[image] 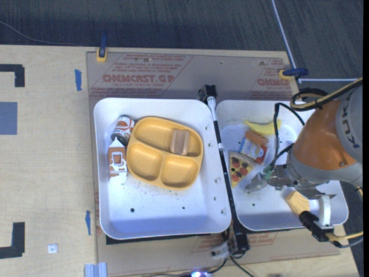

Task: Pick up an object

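- Card printed with coloured dots (237, 167) is lying flat on the floor of the right bin (271, 227), near that bin's left wall. Judging by closeness alone, it is looking like the object being gone for.
- Gripper (258, 182) is hanging low over the bin floor, just beside the card's lower right edge. Whether it is touching the card is unclear, and it is not possible to tell whether it is apart or together. Nothing is showing held in it.
- Arm (323, 146), grey with a broad orange band, is leaning in from the right over the right bin, probably because the small loose things are lying there.
- Packet (254, 147), crinkly and printed in blue and orange, is lying just behind the card. Banana (262, 127), smooth, curved and yellow, is resting near the back wall.
- Left bin (161, 212) is holding a yellow plate (164, 172), smooth moulded plastic with rounded corners and three compartments. Brown block (180, 141) is sitting in the compartment at the upper right.
- Can (121, 129) and an orange-and-white carton (117, 160) are sitting wedged between the plate and the bin's left wall.
- Being thin and flat against the floor, the card is likely offering little to pinch. The puffier packet is probably giving an easier hold.
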